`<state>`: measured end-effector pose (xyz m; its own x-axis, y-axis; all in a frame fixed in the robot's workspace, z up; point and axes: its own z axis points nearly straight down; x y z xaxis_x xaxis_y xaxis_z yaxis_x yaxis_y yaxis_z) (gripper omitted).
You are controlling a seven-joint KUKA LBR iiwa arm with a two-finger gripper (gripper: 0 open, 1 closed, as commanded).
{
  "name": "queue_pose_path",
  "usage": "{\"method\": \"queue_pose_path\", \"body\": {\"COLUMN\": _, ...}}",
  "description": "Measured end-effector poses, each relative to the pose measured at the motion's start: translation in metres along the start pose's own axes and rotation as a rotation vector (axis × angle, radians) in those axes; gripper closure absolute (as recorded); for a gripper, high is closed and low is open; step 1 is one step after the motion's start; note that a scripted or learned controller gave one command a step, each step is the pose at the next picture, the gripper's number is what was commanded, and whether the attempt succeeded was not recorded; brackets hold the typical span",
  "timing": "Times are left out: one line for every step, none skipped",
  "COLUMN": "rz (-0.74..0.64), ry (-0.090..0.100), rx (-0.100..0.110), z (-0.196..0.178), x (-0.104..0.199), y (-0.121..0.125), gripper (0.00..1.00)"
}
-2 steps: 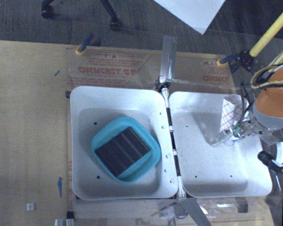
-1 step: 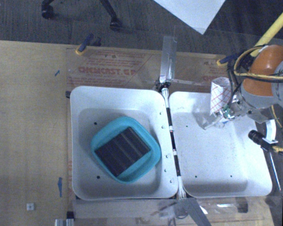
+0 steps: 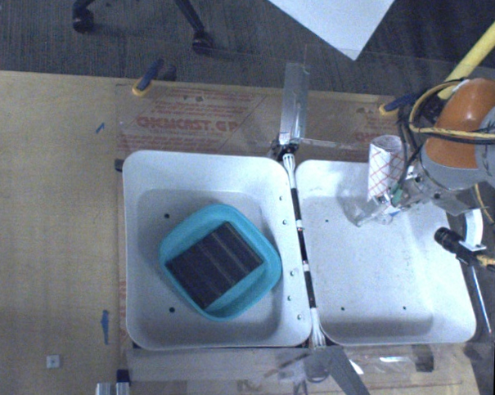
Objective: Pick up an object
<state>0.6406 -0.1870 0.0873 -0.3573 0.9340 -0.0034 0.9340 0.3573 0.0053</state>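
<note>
A white cylinder with a red lattice pattern stands up at the back of the right bin, close against the gripper. The gripper hangs over that bin's far part, just below and left of the cylinder, on the grey arm with the orange band reaching in from the right. Whether the cylinder is in its grasp is not visible. In the left bin lies a blue square tray, tilted, with a dark ridged block in it.
A metal divider post rises behind the seam between the bins. Yellow and black cables loop by the arm's wrist. A black fitting juts over the right bin's right rim. Wooden bench surrounds the bins.
</note>
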Motion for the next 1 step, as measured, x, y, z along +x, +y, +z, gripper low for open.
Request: {"method": "queue_pose_path", "body": {"rz": 0.048, "ry": 0.0, "rx": 0.002, "z": -0.0431, "x": -0.0145, "y": 0.0235, "gripper": 0.0}}
